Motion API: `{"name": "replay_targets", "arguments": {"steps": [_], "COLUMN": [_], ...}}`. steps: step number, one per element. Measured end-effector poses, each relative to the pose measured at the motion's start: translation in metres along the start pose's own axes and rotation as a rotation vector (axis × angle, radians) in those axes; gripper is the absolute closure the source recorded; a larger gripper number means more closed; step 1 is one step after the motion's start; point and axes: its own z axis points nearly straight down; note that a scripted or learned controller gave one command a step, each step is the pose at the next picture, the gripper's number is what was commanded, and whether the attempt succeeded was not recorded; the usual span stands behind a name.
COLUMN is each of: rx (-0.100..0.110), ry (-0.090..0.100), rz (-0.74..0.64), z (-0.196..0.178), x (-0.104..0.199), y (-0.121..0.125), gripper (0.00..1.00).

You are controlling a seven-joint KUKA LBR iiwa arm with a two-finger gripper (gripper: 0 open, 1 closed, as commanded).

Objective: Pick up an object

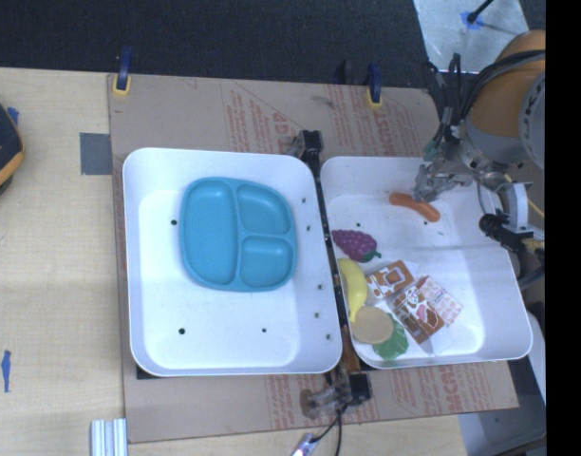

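Carrot (415, 206) lies in the right bin (480, 283), up near its far wall, and the gripper (429, 184) hangs right above it. That is the relation your next move turns on. The tips sit just up and to the right of the carrot's middle, close over it; contact can't be read from this slant. The carrot's long axis runs from upper left to lower right across the view, thicker end toward the lower right.

Whether the jaws stand apart or together can't be made out, the tips merge with the wrist hardware behind them. Nothing shows between them, so don't count the carrot as held.

My read: you need a short drop and a small shift down-left to centre on the carrot, with the jaws closing across its long axis, not along it.

Other objects cluster well apart at the bin's near side: purple grapes (356, 244), banana (353, 284), snack packets (414, 302). The left bin (153, 255) holds a blue divided plate (237, 234).
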Motion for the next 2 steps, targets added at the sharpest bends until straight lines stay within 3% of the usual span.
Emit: {"name": "replay_targets", "arguments": {"steps": [1,2], "rx": [0.000,0.010], "ry": [0.000,0.007], "rz": [-0.001,0.007], "z": [0.000,0.027], "x": [0.000,0.023], "y": [0.000,-0.004], "gripper": [0.00,0.00]}}
